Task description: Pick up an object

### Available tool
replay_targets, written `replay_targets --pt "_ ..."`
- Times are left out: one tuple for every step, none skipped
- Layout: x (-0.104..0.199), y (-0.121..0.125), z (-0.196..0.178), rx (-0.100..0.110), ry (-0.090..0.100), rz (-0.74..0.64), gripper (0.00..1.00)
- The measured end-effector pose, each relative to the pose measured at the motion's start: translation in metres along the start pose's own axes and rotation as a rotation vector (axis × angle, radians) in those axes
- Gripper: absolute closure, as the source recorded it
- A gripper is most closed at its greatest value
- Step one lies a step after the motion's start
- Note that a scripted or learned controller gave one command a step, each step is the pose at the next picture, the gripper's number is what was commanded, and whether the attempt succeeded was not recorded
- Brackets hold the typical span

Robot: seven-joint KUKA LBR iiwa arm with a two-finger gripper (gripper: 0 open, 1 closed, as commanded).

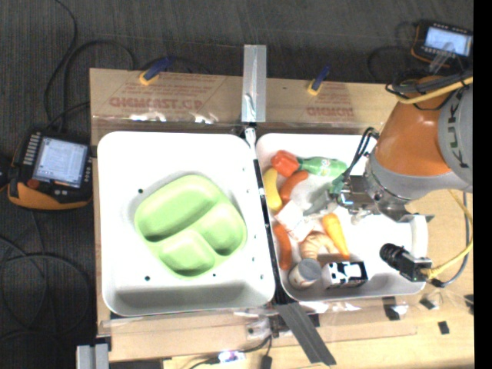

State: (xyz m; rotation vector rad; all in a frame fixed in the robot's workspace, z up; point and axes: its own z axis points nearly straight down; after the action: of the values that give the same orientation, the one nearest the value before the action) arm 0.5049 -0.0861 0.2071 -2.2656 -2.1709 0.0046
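Note:
The right bin (400,279) holds a heap of toy foods along its left half. Among them are a red-orange pepper (284,161), a green vegetable (323,165), a yellow banana (270,189), an orange carrot (334,233), a beige shell-like piece (315,245), a grey cylinder (306,271) and a black and white box (343,272). My gripper (332,196) hangs low over the middle of the heap, just below the green vegetable and above the carrot. The wrist body hides its tips.
The left bin (115,283) holds a green divided plate (191,223). A metal divider (254,83) stands at the back between the bins. A black fitting (400,260) on the arm hangs over the right bin's near right corner. Handheld consoles lie at the left (52,167) and back right (444,43).

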Motion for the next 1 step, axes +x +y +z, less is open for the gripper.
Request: replay_targets --pt "-0.0001 0.0001 -0.0002 0.000 0.000 0.001 0.00"
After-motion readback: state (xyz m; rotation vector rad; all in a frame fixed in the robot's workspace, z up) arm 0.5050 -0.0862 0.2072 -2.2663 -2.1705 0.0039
